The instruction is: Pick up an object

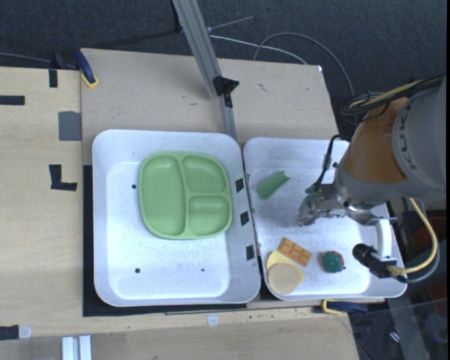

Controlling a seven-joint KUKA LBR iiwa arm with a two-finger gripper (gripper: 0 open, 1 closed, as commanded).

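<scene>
Camera view: one green tray (185, 195); four objects (right bin (285, 152)).

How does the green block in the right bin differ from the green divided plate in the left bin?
The green block is small, elongated and darker green; the divided plate is far larger, rounded and pale green. The block is a solid piece lying at a slant, while the plate lies flat and has three compartments. The block lies close to the gripper; the plate lies across the divider from it. Both rest on white bin floors.
</scene>
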